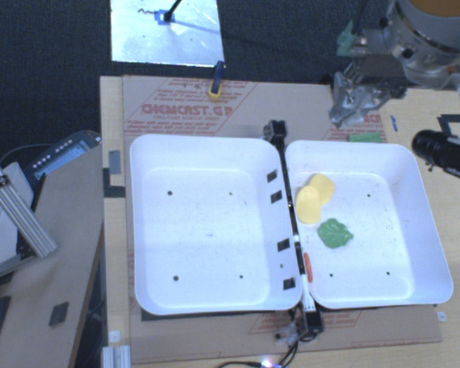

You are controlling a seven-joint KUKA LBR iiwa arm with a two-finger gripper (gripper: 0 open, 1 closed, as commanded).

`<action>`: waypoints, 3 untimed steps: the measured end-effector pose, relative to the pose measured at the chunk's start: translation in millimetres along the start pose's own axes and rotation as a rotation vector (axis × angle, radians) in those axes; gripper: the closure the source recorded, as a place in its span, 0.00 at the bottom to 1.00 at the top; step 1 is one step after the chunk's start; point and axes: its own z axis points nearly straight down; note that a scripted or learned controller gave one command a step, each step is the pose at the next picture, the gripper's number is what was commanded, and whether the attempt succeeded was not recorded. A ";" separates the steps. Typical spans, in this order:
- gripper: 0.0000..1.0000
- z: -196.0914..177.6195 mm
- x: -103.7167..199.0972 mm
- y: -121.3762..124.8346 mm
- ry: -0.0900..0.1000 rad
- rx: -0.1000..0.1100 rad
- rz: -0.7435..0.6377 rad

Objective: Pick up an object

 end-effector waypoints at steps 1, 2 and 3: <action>1.00 85.8 37.6 -22.6 0.001 0.009 -0.016; 1.00 4.5 156.6 -24.2 0.009 -0.007 -0.026; 1.00 0.8 78.4 101.1 0.000 -0.004 -0.001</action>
